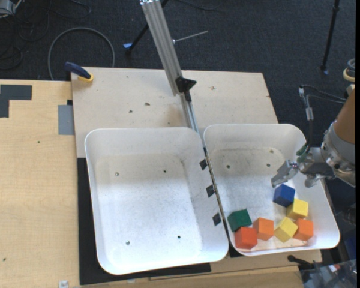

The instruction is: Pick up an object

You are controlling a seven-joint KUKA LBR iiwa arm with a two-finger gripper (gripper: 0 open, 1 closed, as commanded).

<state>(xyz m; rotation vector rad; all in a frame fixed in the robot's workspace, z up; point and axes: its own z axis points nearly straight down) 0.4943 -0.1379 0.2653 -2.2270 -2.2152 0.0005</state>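
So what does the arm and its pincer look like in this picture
The arm comes in at the right edge: a rounded segment with an orange-tan band and a grey ring below it. The pincer is grey metal, angular, with short silvery fingers and a small green spot near its base. A thin dark cable loops above it.

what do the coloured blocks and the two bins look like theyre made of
The blocks, such as the blue block and green block, look like painted wood or hard plastic: flat even colour, sharp edges, no shine; which one is unclear. The right bin and left bin look like moulded plastic: smooth white walls, rounded corners, scuffed grey floors.
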